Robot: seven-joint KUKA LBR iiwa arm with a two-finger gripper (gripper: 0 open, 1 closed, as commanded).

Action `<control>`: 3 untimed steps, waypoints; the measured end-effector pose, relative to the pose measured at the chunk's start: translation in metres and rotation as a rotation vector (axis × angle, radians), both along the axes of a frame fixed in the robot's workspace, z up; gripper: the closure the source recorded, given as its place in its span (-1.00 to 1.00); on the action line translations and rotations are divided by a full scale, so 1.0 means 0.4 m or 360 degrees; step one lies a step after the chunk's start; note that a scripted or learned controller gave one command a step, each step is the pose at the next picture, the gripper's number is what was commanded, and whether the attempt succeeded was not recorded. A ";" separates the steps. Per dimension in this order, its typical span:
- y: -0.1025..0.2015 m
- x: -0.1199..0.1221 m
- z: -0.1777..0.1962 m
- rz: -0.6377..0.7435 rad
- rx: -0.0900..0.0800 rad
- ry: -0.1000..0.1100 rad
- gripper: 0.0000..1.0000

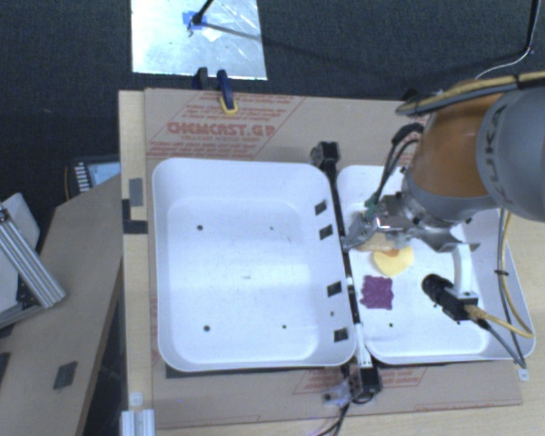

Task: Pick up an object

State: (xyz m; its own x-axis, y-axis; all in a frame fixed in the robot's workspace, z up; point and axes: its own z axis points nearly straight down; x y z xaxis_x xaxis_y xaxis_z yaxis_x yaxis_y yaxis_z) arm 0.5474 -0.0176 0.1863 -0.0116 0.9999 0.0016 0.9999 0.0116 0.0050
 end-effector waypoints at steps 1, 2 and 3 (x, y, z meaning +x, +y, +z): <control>-0.011 0.000 0.022 -0.0010 -0.0002 0.0001 1.00; 0.125 0.034 0.331 0.0000 0.0002 -0.0017 1.00; 0.286 -0.139 0.382 0.0001 0.0004 0.0006 1.00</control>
